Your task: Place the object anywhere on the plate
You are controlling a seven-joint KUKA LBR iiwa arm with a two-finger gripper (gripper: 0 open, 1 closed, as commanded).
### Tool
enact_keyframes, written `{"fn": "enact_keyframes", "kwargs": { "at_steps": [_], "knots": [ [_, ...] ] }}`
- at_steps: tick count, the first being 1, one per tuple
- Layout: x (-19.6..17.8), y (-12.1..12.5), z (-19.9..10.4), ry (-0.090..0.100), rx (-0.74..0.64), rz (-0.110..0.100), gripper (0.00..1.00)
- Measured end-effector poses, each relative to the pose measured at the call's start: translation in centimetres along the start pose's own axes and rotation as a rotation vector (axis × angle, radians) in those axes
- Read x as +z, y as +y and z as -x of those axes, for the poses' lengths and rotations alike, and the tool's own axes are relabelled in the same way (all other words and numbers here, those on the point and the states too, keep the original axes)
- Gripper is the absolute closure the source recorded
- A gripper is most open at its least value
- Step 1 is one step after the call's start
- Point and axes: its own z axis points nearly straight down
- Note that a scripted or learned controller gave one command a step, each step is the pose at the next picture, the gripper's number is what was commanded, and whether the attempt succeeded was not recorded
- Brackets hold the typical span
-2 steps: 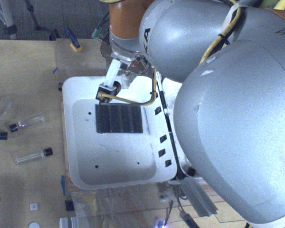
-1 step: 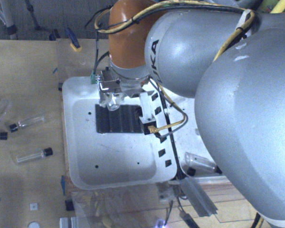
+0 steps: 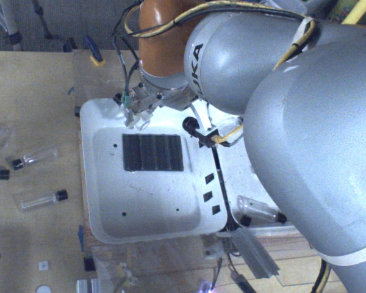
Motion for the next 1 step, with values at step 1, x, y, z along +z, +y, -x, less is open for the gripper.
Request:
{"fn": "enact_keyframes", "kwargs": {
  "at_steps": [1],
  "knots": [
    [-5.89, -1.52, 0.54, -0.001, -0.283, 0.002, 1.0]
  ]
}}
